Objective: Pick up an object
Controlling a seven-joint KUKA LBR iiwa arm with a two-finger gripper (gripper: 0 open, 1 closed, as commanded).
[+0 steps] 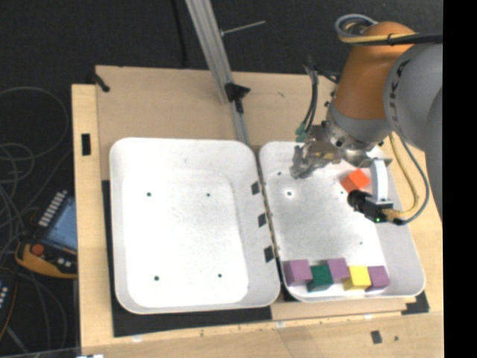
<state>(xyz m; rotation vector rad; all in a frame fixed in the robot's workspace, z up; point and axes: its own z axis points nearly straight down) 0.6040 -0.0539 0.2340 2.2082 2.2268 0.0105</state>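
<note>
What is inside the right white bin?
Along the near wall of the right bin lie purple blocks, a green block and a yellow block. An orange block is partly covered by the arm; anything under the arm is hidden.

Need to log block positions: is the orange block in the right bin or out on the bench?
In. The orange block lies inside the right bin, near its far right wall, partly hidden beneath the arm.

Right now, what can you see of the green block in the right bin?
The green block is a small, dark green cube-like piece, probably plastic or foam. It sits on the floor of the right bin near the front rim, wedged between two purple blocks, touching both. The gripper is far from it, at the bin's back.
</note>
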